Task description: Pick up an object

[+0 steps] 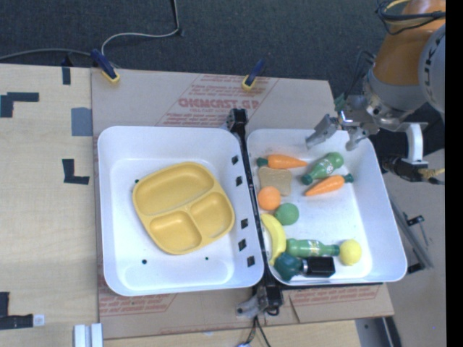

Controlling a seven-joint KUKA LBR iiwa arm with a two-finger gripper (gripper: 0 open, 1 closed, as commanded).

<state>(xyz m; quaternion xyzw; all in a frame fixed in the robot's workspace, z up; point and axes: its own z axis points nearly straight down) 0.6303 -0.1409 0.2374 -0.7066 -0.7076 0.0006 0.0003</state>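
My gripper (338, 134) hangs open over the far edge of the right bin (376, 194), with nothing between its fingers. Just below it lie a green bottle (323, 167) and two carrots, one (282, 162) to the left and one (326, 186) under the bottle. Further forward sit an orange ball (268, 198), a green ball (287, 214), a beige slice (275, 180), a banana (273, 236), a second green bottle (311, 248), a lemon (350, 252), a dark teal piece (286, 267) and a black item (318, 267).
The left bin (119, 215) holds a yellow compartment plate (183, 207). A black divider (246, 194) runs between the bins. Both bins rest on cardboard (210, 100) held by yellow clamps (105, 65). The arm's orange band (405, 49) is at the upper right.
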